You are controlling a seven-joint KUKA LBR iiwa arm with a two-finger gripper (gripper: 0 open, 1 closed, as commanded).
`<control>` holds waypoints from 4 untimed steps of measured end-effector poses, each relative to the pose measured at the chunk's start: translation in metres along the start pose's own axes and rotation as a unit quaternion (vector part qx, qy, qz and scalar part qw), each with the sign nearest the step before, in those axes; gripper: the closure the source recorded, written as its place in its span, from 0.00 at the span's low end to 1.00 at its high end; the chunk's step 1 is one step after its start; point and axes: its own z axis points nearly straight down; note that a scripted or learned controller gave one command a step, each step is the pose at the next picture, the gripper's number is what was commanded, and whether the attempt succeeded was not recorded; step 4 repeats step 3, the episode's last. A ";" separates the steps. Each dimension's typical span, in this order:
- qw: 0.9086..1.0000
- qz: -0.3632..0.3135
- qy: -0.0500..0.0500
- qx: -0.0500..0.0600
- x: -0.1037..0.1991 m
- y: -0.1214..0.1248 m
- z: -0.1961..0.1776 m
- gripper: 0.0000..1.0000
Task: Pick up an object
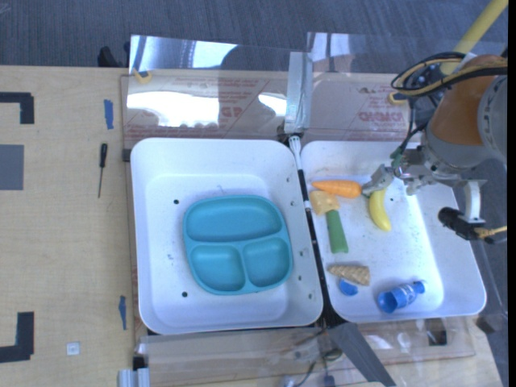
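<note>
The arm (472,119) runs off the frame's right edge, its upper links out of sight. The gripper (393,177) hangs over the right bin (451,289), too small and blurred to show how it stands. A yellow pole (486,16) is cropped at the top right corner. Glare whitens the clear panels (210,95) behind the bins, blurring their red print. The desk (56,256) is cut off at the left edge.
</note>
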 end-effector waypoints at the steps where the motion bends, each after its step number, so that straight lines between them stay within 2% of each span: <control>1: 1.000 -0.001 -0.001 0.000 0.000 0.001 -0.010 1.00; 2: 0.999 0.049 -0.002 0.012 -0.012 -0.009 -0.029 1.00; 3: 0.998 -0.066 0.000 0.011 0.068 0.030 -0.105 1.00; 4: 0.998 -0.066 0.000 0.011 0.068 0.030 -0.105 1.00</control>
